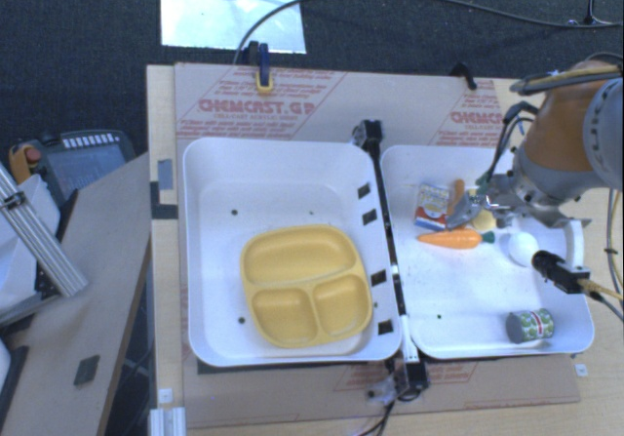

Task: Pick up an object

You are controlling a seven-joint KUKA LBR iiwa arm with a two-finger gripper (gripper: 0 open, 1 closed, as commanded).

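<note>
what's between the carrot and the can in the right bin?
Nothing: in the camera view, only bare white floor of the right bin separates the carrot from the can.

One fixed camera sits high above the worktop (292, 93) and looks down at a slant, far enough back to take in both white bins whole. The left bin (210, 229) sits near the middle of the frame, the right bin (458, 307) toward the right side. Beyond the worktop's far edge the dark floor (78, 34) fills the top of the frame. The arm (575, 132) enters from the right edge.
</note>
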